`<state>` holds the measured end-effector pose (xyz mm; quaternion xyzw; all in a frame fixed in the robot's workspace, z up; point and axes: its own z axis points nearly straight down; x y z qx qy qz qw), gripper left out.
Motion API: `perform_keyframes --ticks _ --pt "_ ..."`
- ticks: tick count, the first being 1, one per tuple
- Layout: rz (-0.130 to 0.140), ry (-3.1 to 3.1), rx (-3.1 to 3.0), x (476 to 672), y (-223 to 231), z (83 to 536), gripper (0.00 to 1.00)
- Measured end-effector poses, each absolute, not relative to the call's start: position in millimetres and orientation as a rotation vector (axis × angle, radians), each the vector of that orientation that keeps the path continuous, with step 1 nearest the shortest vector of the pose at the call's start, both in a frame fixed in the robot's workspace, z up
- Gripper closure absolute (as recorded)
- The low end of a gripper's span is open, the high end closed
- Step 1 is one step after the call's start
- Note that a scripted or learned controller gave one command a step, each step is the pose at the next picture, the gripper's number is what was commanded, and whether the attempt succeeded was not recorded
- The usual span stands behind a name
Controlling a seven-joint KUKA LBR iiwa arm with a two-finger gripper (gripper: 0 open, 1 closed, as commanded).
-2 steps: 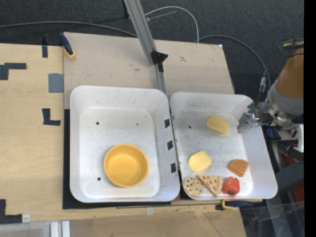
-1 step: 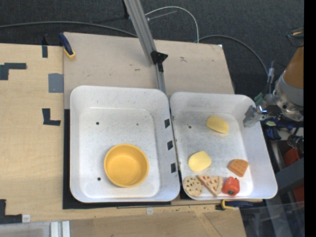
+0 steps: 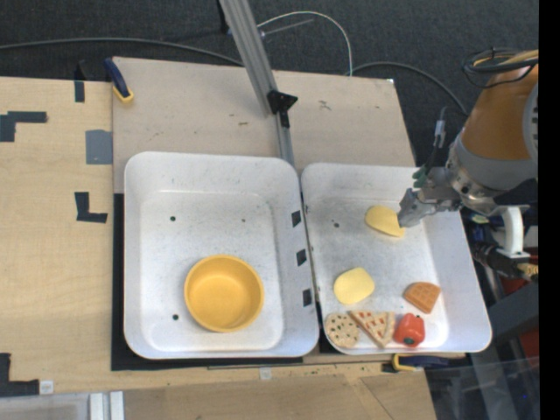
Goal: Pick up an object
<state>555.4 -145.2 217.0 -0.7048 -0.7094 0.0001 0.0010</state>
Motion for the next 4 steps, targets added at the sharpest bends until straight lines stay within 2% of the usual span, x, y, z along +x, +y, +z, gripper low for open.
perform_keyframes --ticks 4 --pt "0.001 -2.229 -2.209 536.9 78 202 1.0"
